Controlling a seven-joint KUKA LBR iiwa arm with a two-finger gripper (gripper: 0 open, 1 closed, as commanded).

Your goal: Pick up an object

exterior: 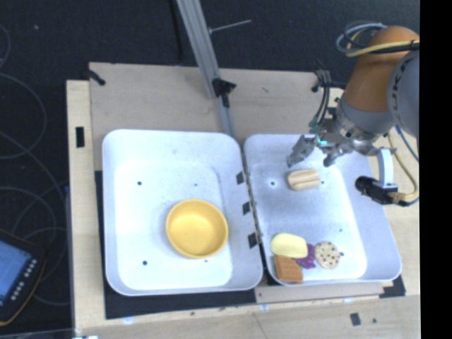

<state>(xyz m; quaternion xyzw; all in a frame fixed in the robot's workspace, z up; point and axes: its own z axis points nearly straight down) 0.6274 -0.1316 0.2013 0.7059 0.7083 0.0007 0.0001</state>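
My gripper (311,154) hangs over the far part of the right bin (367,224), its two fingers spread open with nothing between them. Just below it lies a tan bread-roll-shaped piece (304,179) on the bin floor, apart from the fingertips. At the near edge of the same bin sit a pale yellow lemon-like piece (289,245), a brown toast-like slab (288,268), a small purple thing (308,262) and a speckled round cookie (326,255). A yellow bowl (196,227) stands in the left bin (134,168).
A slanted metal post (201,44) rises behind the bins near their shared edge. Black clips (248,207) sit along the divide between the bins. A tablet-like device (15,270) lies off the bench at lower left.
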